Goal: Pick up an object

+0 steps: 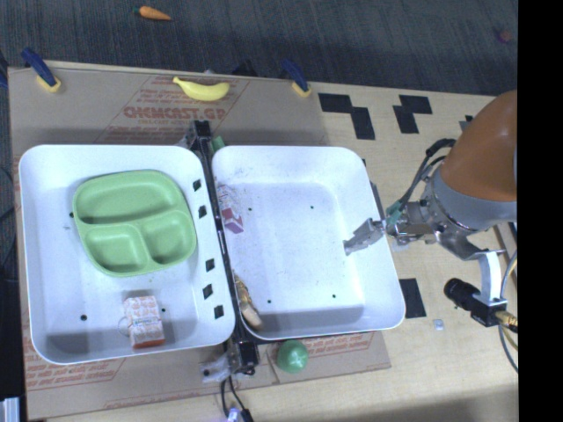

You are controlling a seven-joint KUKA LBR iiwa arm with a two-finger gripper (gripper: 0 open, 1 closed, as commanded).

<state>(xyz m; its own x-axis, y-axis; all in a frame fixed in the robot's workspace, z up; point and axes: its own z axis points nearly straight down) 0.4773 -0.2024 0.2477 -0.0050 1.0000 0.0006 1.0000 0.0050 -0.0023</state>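
**Nothing lifted yet: arm at the right bin's edge**

The grey arm (471, 192) reaches in from the right, its gripper (362, 236) over the right bin (290, 161) by the right wall. Whether its fingers are open or closed I cannot tell; nothing is visibly held. The left bin (44, 236) holds a green divided tray (134, 221) and, nearer, a small carton (143, 319). A small packet (230, 211) lies against the right bin's left wall. The pick remains undone.

We take this for a robotics lab: two white bins (290, 323) clamped onto cardboard, black marker patches (347, 112) upper right, grey carpet above.
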